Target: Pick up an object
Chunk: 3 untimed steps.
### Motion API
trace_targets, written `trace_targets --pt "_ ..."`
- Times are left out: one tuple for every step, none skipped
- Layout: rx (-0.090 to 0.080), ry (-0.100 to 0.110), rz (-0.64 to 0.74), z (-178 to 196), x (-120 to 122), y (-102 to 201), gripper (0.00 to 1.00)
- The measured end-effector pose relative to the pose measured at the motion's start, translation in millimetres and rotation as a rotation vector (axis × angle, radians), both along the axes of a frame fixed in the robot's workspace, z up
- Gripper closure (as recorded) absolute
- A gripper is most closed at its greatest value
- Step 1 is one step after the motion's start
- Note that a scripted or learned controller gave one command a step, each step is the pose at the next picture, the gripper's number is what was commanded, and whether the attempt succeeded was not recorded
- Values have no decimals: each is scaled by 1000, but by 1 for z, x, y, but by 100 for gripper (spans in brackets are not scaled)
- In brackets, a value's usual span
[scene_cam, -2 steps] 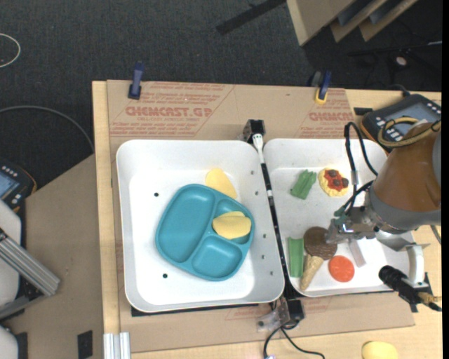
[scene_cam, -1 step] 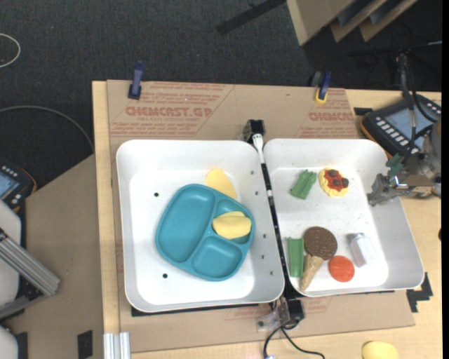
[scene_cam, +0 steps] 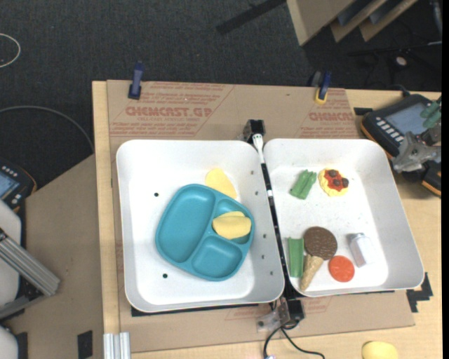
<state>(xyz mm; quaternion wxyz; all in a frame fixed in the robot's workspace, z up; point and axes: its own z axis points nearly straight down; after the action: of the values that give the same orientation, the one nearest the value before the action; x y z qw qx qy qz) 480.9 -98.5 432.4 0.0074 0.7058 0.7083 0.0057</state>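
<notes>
Fingers (scene_cam: 412, 158) beside right bin (scene_cam: 382, 156) outer rim, opening cannot be told, bare floor mid-bin among small toys (scene_cam: 342, 268)

tray (scene_cam: 184, 231) teal | bins (scene_cam: 133, 210) white | tomato (scene_cam: 342, 269) red | cookie (scene_cam: 320, 242) brown | bean pod (scene_cam: 303, 184) green

A dark grey carpet floor (scene_cam: 105, 42) is filling the upper part of the view, with a thin white cable (scene_cam: 10, 49) looping across it at the upper left. A brown board (scene_cam: 210, 105) printed with red lettering is lying over a pale wooden bench (scene_cam: 70, 238). Two clamps, one blue (scene_cam: 135, 81) and one yellow and blue (scene_cam: 322, 87), are pinning the board's far edge. Wooden furniture (scene_cam: 344, 17) is standing at the top right. Even, soft light is falling over everything.
</notes>
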Motion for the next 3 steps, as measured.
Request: trace_targets --pt "3 25 -6 -71 -2 -17 100" --pt "-2 -2 -2 78 9 -19 100" --pt "4 28 -7 -19 -3 -40 100"
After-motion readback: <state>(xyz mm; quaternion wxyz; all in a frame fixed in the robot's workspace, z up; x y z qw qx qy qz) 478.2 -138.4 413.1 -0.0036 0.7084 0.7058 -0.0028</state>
